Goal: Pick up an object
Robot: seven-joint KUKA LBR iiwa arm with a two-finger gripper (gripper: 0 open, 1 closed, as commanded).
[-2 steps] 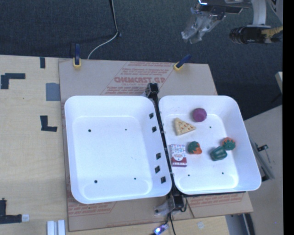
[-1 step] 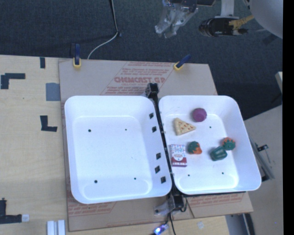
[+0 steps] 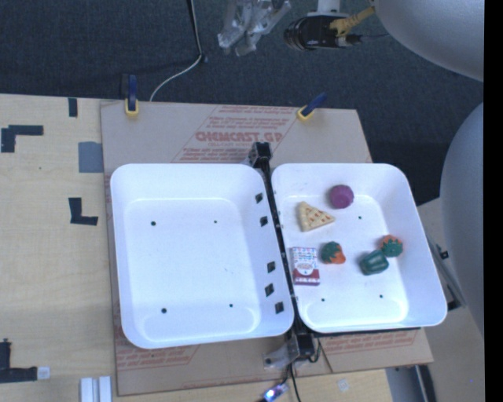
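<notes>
Arm (image 3: 471,180) sits at the frame's 3 o'clock edge: big grey blurred mass from 1 o'clock down past the right bin's side, high above the bench. Gripper (image 3: 247,23) is at 12 o'clock, over dark floor beyond the board, well apart from both bins. It's blurred and translucent-looking; can't tell how far the fingers are spread. Nothing visible between them.

Right bin (image 3: 420,235) holds all the items. Purple ball (image 3: 340,196) at its 12 o'clock. Pizza slice (image 3: 314,217) just beside it toward 8 o'clock, near the centre divider. Small red-and-white packet (image 3: 305,264) at 8 o'clock by the divider. Green-and-orange toy (image 3: 332,253) just beside the packet, possibly touching. Dark green piece (image 3: 373,263) and another green-orange piece (image 3: 391,246) at 3 o'clock, touching or nearly.

Left bin (image 3: 126,235): bare white floor, few dark dots.

Both bins on a cardboard sheet (image 3: 228,137), clamped at its far edge by two clips (image 3: 131,98). White cable (image 3: 177,78) runs across floor at 11 o'clock.
</notes>
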